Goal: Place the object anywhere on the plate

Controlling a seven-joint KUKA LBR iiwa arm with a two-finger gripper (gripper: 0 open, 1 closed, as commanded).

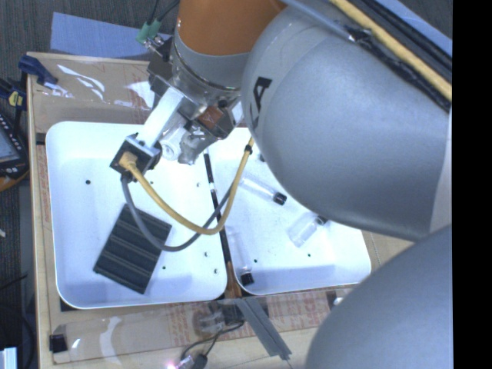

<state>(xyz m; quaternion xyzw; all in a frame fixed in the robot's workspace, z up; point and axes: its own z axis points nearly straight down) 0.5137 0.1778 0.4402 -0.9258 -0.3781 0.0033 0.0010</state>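
Ribbed black slab [132,248], flat, rectangular, lying askew in left bin [77,198]

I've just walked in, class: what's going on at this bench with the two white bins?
A grey robot arm with an orange band reaches over the bins. Its tool hangs above the left bin, near the edge shared with the right bin. A dark ribbed slab lies flat in the left bin, apart from the tool. A small clear item lies in the right bin. Whether the tool holds anything is unclear.
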